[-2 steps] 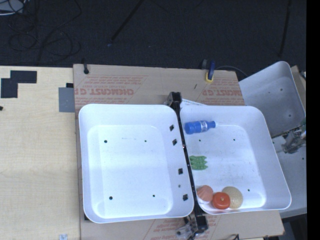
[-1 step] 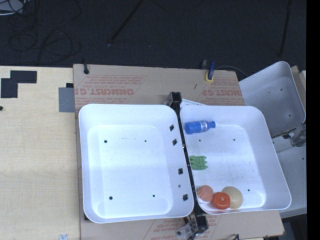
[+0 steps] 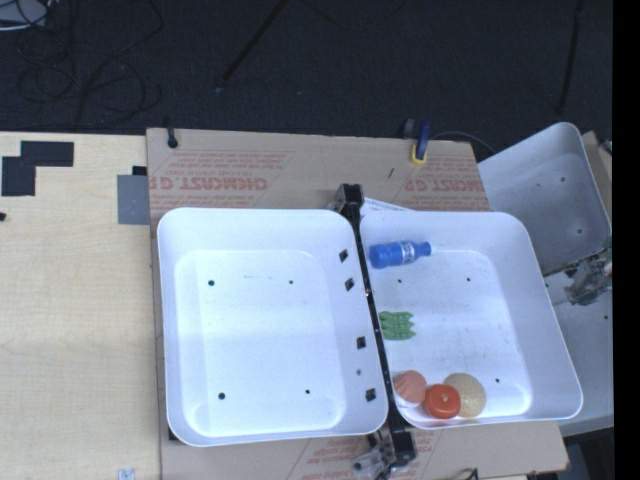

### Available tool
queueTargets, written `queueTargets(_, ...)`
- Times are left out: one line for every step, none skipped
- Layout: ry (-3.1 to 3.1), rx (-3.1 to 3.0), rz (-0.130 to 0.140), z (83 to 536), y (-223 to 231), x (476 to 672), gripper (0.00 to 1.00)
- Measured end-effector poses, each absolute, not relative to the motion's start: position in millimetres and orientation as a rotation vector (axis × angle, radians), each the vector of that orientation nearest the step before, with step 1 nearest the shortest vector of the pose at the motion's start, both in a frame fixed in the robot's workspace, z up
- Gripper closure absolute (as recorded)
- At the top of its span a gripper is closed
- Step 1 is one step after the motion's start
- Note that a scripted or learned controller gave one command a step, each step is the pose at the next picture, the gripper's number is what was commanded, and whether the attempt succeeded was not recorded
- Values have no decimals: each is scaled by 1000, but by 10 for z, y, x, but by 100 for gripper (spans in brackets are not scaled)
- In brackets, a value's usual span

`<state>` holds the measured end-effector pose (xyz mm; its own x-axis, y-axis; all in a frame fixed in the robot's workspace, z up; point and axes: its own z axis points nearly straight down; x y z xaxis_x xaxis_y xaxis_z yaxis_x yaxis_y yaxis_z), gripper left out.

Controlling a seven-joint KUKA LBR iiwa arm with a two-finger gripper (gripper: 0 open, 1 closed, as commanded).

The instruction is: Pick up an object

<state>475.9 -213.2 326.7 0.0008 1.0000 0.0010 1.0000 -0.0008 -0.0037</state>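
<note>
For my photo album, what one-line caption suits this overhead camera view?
Two white bins side by side: the right bin holds a blue bottle, a green item and three round pieces.

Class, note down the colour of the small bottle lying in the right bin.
Blue, with a paler cap end: the bottle, seen in the camera view.
</note>
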Motion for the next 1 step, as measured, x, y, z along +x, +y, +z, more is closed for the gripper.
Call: queueTargets(-2224, -2221, -1, 3633, -2140, 4760, 100)
